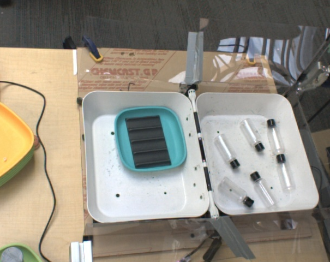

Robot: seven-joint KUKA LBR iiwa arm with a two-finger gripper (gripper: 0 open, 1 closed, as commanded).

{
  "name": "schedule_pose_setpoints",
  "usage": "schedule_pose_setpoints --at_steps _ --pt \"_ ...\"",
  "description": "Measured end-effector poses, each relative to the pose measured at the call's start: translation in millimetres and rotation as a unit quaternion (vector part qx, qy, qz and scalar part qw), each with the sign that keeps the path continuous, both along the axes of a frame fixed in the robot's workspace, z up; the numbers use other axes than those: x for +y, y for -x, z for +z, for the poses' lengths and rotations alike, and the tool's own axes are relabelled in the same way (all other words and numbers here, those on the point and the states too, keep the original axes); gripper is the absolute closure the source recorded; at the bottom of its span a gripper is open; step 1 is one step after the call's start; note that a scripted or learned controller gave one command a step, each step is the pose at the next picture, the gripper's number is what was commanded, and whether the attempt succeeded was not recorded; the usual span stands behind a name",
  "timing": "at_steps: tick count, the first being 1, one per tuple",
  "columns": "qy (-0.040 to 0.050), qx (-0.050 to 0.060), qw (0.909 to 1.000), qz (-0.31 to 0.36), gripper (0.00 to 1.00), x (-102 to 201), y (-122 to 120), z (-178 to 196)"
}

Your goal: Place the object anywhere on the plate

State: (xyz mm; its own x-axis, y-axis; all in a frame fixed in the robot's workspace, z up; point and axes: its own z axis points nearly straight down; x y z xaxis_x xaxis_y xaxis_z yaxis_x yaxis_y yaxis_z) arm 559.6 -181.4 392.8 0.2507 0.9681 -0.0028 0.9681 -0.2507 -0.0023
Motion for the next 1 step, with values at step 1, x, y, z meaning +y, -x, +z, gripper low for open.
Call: schedule_pose_setpoints --at_steps 1 --pt "0.0002 0.000 0.9960 -0.089 0.00 -32.6 3.5 47.5"
